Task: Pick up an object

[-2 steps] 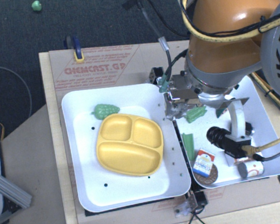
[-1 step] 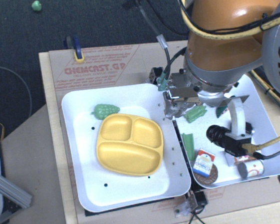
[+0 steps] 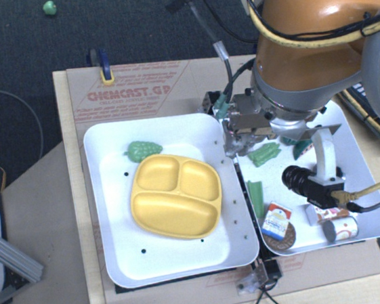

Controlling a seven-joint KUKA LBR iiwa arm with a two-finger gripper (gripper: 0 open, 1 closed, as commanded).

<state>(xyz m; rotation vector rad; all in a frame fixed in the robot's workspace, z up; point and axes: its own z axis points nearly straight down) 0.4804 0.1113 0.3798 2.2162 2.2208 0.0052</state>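
My gripper [image 3: 243,142] hangs low over the left edge of the right bin [image 3: 365,162], close to the wall shared with the left bin. A green pea pod [image 3: 265,153] lies just right of it, not held as far as I can see. Further down lie a green stick [image 3: 256,198], a small red, white and blue carton [image 3: 275,220] on a brown disc [image 3: 284,239], and a small can [image 3: 340,227]. A small teal piece [image 3: 303,146] sits under the wrist. In the left bin [image 3: 106,191] a yellow divided plate [image 3: 176,195] rests beside a green leafy toy [image 3: 143,150].
The bins stand on a cardboard sheet [image 3: 135,89] with a blue and yellow clamp [image 3: 104,65] at its back edge. A small green ball [image 3: 49,6] lies on the dark floor at the back left. The arm's big orange band covers the right bin's back part.
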